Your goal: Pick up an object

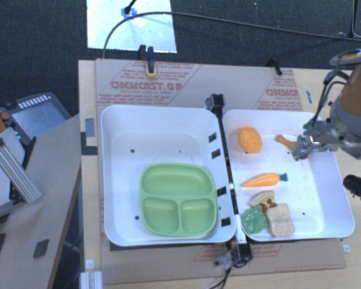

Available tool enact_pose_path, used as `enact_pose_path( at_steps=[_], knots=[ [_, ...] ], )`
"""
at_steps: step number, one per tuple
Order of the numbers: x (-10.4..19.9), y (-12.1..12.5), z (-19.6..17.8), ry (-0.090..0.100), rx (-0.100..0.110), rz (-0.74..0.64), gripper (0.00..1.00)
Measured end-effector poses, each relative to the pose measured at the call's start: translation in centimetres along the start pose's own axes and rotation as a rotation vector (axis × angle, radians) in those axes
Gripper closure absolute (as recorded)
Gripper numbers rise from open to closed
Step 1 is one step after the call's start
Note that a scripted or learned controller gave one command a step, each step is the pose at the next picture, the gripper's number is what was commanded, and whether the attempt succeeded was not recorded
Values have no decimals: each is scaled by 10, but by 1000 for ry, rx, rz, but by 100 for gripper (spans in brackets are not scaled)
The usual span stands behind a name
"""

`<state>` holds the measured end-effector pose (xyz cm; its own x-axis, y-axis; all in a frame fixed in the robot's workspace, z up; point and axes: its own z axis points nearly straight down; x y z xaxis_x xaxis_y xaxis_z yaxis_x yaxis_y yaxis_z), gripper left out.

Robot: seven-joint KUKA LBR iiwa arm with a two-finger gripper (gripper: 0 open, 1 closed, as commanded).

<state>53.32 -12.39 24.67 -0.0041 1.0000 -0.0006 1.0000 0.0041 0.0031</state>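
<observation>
Holding food, right bin (pixel 334 179); left bin (pixel 117 161) (green tray (pixel 178 198)); gripper (pixel 302 150) state unclear.

Two shallow white plastic bins sat side by side on the bench: a left bin (pixel 117 131) and a right bin (pixel 331 209). The left bin held one pale green three-compartment plate (pixel 178 198). The right bin held five toy foods: one round orange fruit (pixel 249 139), one orange carrot with a green top (pixel 263 180), one small tan piece (pixel 284 141), one green leafy piece (pixel 253 220) and one brown bread slice (pixel 280 220).
</observation>
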Motion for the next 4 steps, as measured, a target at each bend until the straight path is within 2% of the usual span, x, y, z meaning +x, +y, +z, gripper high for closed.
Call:
enact_pose_path(
  at_steps=[2,4],
  knots=[
    [112,-25,22,2,2,-4,100],
    [211,-39,9,2,2,-5,100]
  ],
)
